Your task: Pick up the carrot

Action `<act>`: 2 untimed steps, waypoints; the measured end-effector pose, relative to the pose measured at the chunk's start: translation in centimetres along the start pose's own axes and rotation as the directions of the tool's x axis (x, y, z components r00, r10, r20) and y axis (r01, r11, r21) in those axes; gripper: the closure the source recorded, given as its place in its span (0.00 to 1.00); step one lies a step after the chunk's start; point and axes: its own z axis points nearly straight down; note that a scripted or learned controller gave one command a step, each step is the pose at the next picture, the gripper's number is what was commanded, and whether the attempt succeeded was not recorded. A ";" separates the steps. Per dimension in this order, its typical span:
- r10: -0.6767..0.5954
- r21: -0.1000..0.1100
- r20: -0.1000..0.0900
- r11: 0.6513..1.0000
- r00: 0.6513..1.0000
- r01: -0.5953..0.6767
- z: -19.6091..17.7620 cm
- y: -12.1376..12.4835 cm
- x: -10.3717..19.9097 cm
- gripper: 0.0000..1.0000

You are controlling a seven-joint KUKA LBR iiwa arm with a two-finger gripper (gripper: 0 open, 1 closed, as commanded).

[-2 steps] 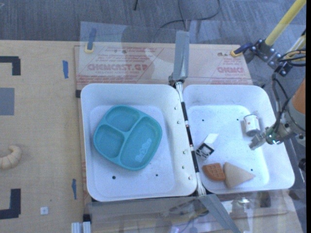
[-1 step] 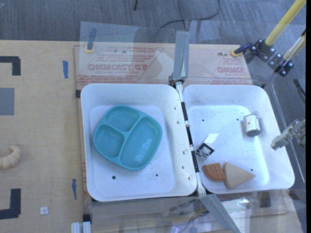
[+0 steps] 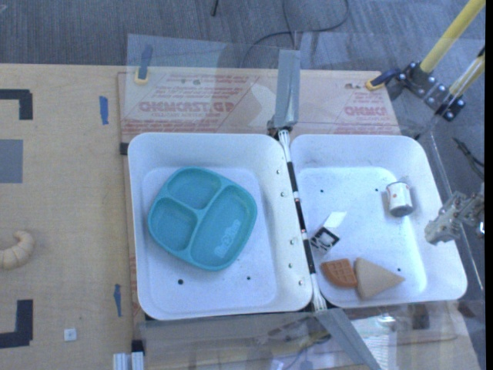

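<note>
Two white bins sit side by side on the surface. The left bin (image 3: 154, 299) carries a teal divided plate (image 3: 202, 218) lying flat near its middle. In the right bin (image 3: 431, 168), a small white can with a red mark (image 3: 398, 199) lies toward 2 o'clock, and a black-and-white tag (image 3: 326, 236) lies at 9 o'clock, close to the wall shared with the other bin. At 7 o'clock lies an orange textured piece (image 3: 337, 272), the only carrot-coloured thing in the bins, though I cannot tell for sure that it is the carrot. A tan wedge (image 3: 376, 277) touches its side at 6 o'clock. The arm (image 3: 449, 218) appears as a pale, blurred shape over the right bin's rim at 3 o'clock, well apart from the orange piece and near the can. Whether the jaws are released or clenched cannot be told, and nothing is seen between them. On the bare surface at far 9 o'clock rests a pale curved pastry-like thing (image 3: 15, 250).
</note>
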 end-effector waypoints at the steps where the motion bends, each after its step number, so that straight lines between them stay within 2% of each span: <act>1: -0.323 0.000 0.001 0.946 0.946 0.323 0.2 0.8 0.4 1.00; 2: -0.656 0.000 0.002 0.755 0.755 0.656 0.9 0.0 0.0 1.00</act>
